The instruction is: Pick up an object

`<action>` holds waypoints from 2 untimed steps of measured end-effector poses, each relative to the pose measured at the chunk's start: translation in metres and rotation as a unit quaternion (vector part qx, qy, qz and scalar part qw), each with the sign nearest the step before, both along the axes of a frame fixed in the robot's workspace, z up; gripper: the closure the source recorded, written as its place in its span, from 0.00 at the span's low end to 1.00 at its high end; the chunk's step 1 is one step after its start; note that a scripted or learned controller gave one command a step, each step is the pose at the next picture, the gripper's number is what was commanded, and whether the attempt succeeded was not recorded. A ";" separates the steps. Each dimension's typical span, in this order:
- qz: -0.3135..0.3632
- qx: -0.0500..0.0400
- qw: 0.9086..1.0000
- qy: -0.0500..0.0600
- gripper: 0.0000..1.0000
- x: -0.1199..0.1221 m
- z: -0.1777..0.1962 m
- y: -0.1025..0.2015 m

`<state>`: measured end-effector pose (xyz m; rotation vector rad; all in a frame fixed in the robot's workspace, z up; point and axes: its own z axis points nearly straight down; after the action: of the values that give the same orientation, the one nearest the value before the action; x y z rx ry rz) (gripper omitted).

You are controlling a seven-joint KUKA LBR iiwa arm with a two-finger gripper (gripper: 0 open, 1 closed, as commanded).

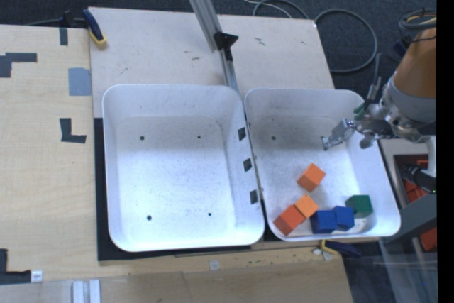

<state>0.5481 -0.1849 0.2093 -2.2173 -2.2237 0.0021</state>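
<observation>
Blocks cluster at the near end of the right bin point(369, 152): a red-orange block point(289, 219), an orange block point(307, 206) touching it, two blue blocks point(324, 221) point(344, 216) side by side, and a green block point(360, 204) in the near right corner. Another orange block point(311, 177) sits a little farther up, apart from the rest. The left bin point(113, 152) stands beside it on the tabletop point(42, 152). The hand point(339, 134) hangs over the far part of the right bin, well apart from the cluster, with nothing between its fingers; whether they are spread or closed I cannot tell. By my reading the pick has not begun: every block lies loose, so reaching, closing and lifting all remain.
</observation>
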 end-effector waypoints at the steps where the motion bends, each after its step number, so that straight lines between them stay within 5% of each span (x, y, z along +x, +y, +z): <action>1: 0.000 0.000 1.000 0.001 0.00 -0.012 -0.121 0.048; 2: 0.000 0.001 1.000 0.001 1.00 -0.012 -0.108 0.047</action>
<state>0.5364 -0.1378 0.1011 -2.2157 -2.2215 0.0025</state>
